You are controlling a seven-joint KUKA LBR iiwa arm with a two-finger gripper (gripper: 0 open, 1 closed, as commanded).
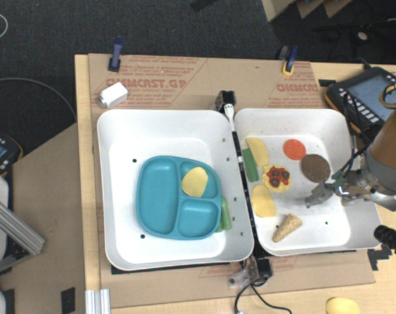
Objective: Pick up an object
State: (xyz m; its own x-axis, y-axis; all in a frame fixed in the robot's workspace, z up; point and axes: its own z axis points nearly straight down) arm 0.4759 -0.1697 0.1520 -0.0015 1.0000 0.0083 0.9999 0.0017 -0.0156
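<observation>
Gripper (317,197) sits low in right bin (335,237), just under brown disc (314,167); nothing visible between fingers; open or closed, cannot tell. You aim likely at brown disc: looks like light, rigid toy food, flat and smooth, so may slip; pinch across edges. Crowded nearby: orange disc (294,149) just beside, pizza piece (278,177) near, cone (286,227) below, yellow slices, green strip (250,164). Left bin: teal tray (160,198) holding yellow piece (195,182), well apart.
</observation>
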